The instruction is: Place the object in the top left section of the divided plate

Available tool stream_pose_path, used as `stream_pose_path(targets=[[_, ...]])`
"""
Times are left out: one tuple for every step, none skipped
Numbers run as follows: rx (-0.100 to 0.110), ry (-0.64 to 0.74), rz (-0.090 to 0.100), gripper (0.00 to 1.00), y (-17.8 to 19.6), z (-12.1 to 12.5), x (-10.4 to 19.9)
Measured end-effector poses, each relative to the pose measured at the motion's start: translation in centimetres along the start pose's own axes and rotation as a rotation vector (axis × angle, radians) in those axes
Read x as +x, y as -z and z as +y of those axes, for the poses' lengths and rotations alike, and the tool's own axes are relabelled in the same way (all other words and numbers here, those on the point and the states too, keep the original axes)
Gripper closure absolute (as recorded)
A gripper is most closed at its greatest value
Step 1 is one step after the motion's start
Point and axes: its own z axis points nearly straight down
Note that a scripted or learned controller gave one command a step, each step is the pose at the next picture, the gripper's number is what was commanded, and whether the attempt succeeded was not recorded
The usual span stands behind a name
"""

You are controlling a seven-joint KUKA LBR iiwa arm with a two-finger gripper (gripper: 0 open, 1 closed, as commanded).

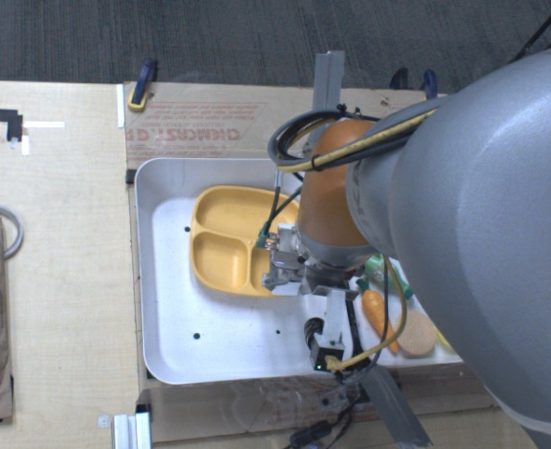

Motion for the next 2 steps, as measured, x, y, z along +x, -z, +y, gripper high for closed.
stream_pose_path(targets=[[-0.001, -0.068, -0.002, 1.00, -5.2, -4.1, 7.7], [-0.001, 0.217, -0.001, 1.00, -5.2, -3.6, 5.5]])
